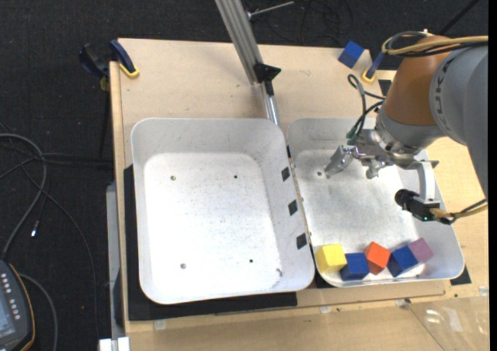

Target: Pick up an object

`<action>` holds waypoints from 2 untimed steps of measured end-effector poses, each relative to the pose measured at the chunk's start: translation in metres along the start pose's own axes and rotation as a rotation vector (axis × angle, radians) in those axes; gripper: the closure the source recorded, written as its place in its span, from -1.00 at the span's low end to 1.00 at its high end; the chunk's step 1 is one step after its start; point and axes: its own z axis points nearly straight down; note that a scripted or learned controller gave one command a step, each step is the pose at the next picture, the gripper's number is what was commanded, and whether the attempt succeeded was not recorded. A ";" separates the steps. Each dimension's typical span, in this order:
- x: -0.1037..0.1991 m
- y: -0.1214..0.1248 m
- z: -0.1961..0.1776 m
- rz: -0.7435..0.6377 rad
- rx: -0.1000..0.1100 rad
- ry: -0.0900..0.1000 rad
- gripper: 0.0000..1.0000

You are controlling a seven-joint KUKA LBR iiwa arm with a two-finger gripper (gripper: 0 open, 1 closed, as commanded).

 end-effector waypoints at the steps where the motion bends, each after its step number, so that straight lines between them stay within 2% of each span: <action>1: 0.026 -0.030 0.017 -0.003 0.003 0.003 -1.00; 2: 0.048 -0.045 -0.071 -0.008 -0.010 0.001 -1.00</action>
